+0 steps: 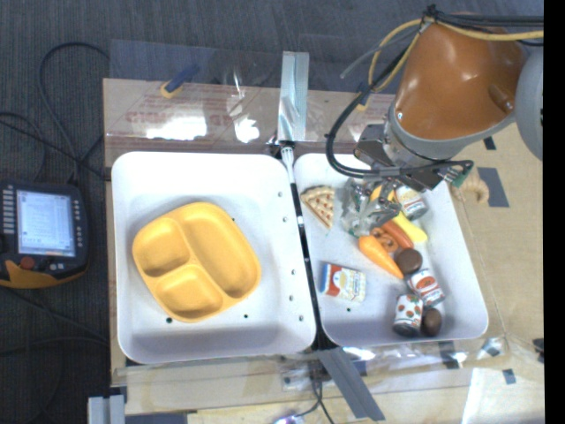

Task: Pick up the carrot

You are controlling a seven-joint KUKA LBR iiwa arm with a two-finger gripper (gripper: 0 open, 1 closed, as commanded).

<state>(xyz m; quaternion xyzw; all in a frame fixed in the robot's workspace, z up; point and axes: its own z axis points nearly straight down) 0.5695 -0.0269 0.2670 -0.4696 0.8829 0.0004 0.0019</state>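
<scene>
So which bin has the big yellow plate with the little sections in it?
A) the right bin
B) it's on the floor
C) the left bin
C: the yellow plate lies in the left bin, while the carrot and the other small toys sit in the right bin.

Tray (196,260) in left bin (141,179); carrot (380,253) in right bin (459,281).
</scene>
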